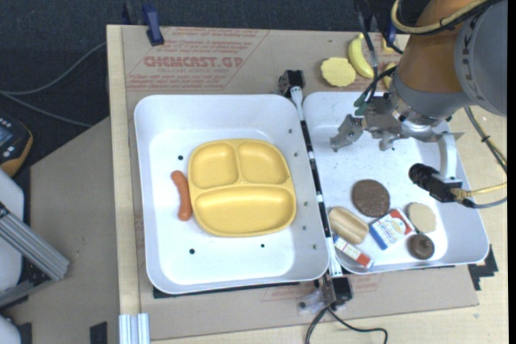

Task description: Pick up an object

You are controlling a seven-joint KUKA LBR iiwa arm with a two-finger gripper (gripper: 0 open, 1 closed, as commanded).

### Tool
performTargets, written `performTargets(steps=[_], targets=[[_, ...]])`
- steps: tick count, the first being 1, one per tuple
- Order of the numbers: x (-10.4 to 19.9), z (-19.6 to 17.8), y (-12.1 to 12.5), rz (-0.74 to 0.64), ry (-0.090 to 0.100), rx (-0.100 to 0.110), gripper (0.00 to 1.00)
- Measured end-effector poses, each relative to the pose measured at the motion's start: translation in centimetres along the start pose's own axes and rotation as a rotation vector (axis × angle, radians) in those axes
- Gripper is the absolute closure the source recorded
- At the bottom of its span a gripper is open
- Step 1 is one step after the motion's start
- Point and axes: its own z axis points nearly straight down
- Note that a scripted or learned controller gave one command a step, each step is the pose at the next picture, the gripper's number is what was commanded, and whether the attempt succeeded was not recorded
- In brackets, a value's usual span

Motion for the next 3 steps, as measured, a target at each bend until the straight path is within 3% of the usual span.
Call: performTargets(steps=[1, 2, 3], targets=[[-4.5, 4.7, -5.7, 0.008, 0.001, 0.009, 0.00], [-5.0, 10.0, -6.6, 0.003, -0.002, -0.004, 0.00], [-4.9, 8.9, -6.6, 0.003, 0.000, -0.003, 1.00]])
